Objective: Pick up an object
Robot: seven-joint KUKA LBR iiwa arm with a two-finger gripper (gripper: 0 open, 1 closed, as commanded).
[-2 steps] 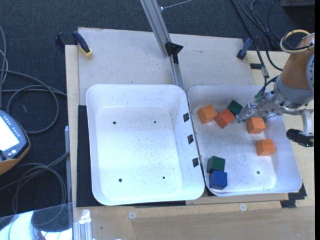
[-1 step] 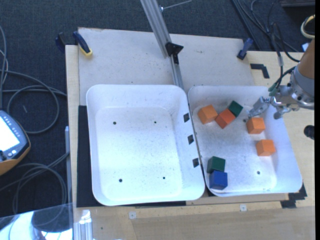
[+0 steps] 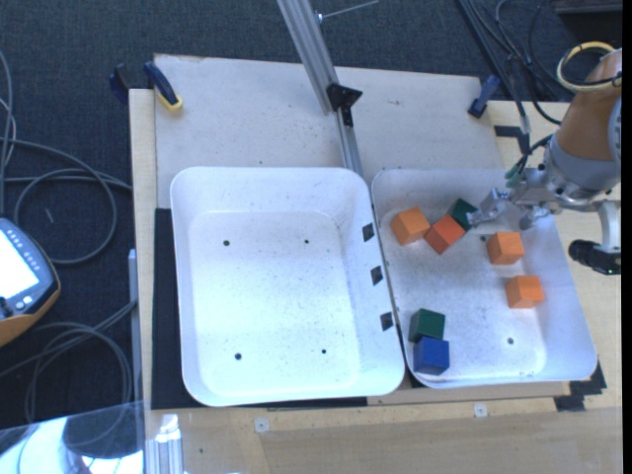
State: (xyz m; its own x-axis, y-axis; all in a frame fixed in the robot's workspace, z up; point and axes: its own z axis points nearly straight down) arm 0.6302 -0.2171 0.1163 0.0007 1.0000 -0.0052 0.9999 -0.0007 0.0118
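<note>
Blue cube (image 3: 431,355) sits nearest you, front edge of right bin (image 3: 563,354), touching green cube (image 3: 427,323) just behind. Rest scattered loose, looks like random dump: orange cubes (image 3: 410,225), (image 3: 505,248), (image 3: 524,291), red-orange one (image 3: 445,234), dark green block (image 3: 462,211) up back. Arm reaches in from right, gripper (image 3: 506,208) low near dark green block. Jaw state: you can't tell from here, nothing visibly held. Left bin (image 3: 197,196) not in play, I'd guess.
</note>
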